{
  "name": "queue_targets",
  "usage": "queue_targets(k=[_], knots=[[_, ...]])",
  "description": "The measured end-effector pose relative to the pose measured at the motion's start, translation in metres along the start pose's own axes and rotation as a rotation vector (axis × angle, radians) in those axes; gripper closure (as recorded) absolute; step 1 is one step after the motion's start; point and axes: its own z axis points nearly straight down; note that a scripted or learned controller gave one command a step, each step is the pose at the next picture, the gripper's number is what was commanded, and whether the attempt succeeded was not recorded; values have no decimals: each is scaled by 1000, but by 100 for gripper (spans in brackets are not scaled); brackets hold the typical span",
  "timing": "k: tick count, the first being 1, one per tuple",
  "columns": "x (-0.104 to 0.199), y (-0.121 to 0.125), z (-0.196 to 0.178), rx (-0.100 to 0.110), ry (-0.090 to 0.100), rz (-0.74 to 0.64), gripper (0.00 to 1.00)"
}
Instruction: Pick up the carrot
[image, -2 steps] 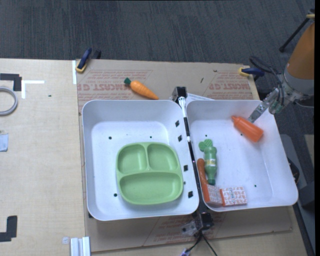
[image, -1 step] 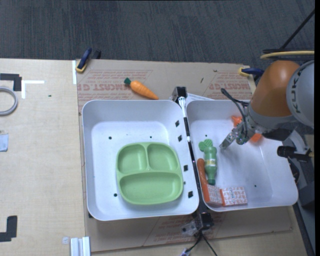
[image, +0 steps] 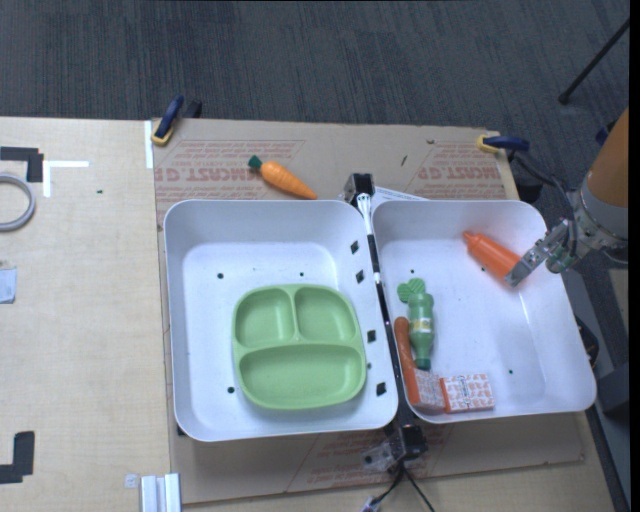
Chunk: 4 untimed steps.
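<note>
A carrot (image: 283, 178) with a green top lies on the cardboard behind the left bin, outside both bins. A second orange, carrot-shaped piece (image: 489, 252) lies in the right bin (image: 545, 375) near its back right corner, pointing to the back left. My gripper (image: 524, 267) reaches in from the right and hangs at the lower right end of this orange piece, touching or nearly touching it. I cannot make out whether it has hold of the piece.
The left bin (image: 200, 260) holds a green divided plate (image: 298, 347). In the right bin lie a green bottle (image: 418, 320), a thin orange-red stick (image: 405, 368) and a small red-and-white box (image: 466, 392). Blue clamps (image: 168, 120) grip the cardboard's back corners.
</note>
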Motion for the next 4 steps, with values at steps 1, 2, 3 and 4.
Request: queue_targets(k=[1, 2, 3, 4], knots=[[82, 19, 104, 1, 2, -66, 100], [87, -40, -27, -1, 0, -109, 100], [24, -72, -26, -1, -1, -554, 100], [94, -37, 104, -1, 1, -476, 100]])
